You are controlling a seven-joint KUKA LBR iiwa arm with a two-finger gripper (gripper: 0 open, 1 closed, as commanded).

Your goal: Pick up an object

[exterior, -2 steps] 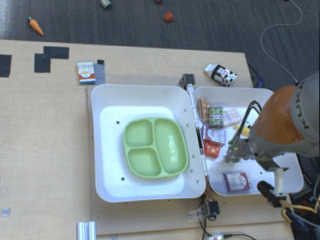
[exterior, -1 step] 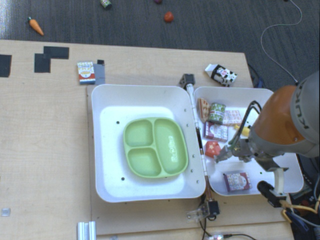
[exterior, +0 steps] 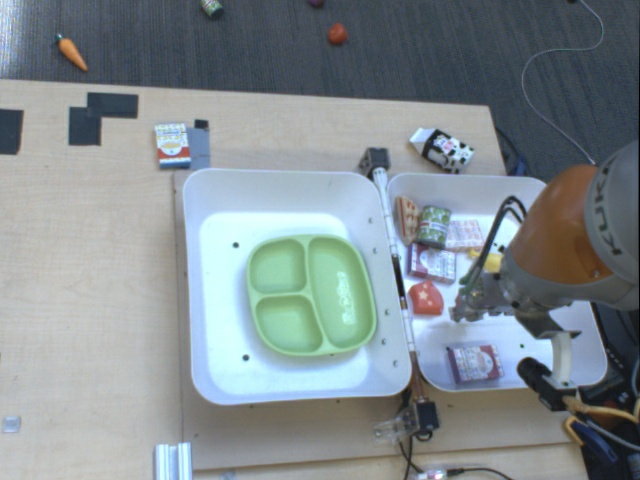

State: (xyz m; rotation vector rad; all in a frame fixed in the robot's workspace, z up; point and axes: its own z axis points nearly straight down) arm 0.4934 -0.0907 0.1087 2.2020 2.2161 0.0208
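We see the arm point(exterior: 575, 243) cut off at the right edge, covering part of the right bin point(exterior: 590, 368); the hand point(exterior: 470, 306) is too blurred to read its grip.

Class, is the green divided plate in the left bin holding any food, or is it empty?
Empty: all three sections of the green plate show only bare green.

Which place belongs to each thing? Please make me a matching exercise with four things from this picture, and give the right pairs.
Things:
1. green divided plate
2. red object
3. black-and-white cow-patterned carton
4. toy carrot

Places:
A. on the dark floor beyond the bench
B. in the left bin
C. in the right bin, near the gripper
D. on the bench, outside both bins

Pairs: 1-B, 2-C, 3-D, 4-A
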